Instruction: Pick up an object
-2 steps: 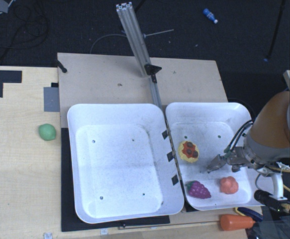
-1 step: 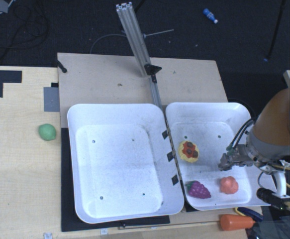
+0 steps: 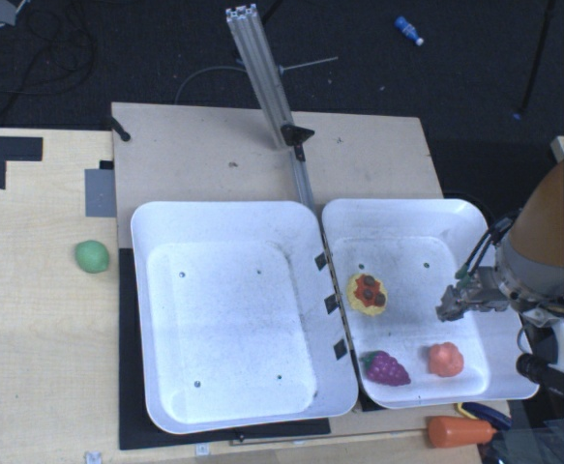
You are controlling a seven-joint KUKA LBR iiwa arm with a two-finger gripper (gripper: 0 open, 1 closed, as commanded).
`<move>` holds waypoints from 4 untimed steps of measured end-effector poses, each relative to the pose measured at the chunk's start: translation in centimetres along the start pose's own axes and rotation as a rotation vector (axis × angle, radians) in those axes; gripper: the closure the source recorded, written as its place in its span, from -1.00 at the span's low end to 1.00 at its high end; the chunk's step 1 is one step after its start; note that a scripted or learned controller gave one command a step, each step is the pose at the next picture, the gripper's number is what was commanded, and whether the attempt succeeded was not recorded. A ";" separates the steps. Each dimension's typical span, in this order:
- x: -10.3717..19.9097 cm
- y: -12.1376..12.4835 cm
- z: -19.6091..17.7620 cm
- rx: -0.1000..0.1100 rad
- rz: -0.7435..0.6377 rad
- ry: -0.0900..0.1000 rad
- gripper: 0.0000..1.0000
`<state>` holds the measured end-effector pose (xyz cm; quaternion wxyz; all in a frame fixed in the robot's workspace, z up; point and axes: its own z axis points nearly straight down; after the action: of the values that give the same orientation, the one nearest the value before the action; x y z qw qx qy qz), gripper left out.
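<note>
Here, operator, your notes from the overhead view. The arm point(image 3: 538, 230) reaches in from the right, grey wrist below an orange band, and the gripper point(image 3: 453, 304) hangs over the right side of the right bin point(image 3: 407, 211). You cannot tell from this angle whether it is released or clenched; nothing is seen gripped in it.

You have three candidates in the right bin. A yellow and red toy point(image 3: 367, 294) sits near the bin's left wall, about mid-height. A purple grape cluster point(image 3: 386, 367) lies at the near-left corner. A pink-red fruit point(image 3: 445, 360) lies just beside the grapes to the right, below the gripper and apart from it.

The left bin point(image 3: 225, 317) stands alongside, touching the right one. Off the bins, a green ball point(image 3: 92, 256) rests on the wooden bench point(image 3: 30, 356) at far left, and an orange object point(image 3: 460, 430) lies beyond the right bin's near edge.
</note>
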<state>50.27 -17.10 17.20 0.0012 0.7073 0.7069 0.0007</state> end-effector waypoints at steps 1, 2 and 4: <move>0.0 0.1 -3.5 0.000 0.000 0.000 1.00; 5.7 0.9 -3.0 0.003 -0.005 0.002 1.00; 15.3 3.6 -4.6 0.003 -0.004 0.002 1.00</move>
<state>53.85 -1.77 21.76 -0.0003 0.7058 0.7084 0.0004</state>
